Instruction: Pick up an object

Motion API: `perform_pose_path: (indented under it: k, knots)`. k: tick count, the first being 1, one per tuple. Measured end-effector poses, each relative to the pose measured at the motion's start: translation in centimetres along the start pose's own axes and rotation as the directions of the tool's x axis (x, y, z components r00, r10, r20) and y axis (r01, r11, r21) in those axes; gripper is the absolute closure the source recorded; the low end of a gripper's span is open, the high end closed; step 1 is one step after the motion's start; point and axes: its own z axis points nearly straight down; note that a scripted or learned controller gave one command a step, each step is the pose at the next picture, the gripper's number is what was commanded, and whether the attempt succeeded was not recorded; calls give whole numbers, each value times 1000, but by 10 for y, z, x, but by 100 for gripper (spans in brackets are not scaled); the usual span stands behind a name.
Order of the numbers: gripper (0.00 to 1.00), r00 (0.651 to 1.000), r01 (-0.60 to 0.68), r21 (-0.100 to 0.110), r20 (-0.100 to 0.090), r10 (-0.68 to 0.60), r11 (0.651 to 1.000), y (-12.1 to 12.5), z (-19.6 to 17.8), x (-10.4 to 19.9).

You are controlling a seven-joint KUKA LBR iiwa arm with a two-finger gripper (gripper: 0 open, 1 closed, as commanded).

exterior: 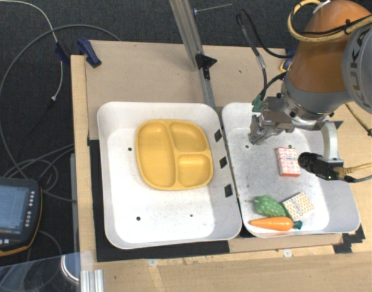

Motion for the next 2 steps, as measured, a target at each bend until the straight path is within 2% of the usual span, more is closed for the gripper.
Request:
perform_pose_path:
  k: [1, 2]
  knots:
    - [100, 1000, -1, 0, 0, 1, 1000, 23, 0, 41]
    - [100, 1000, 0, 1, 0, 0, 1000, 53, 17, 94]
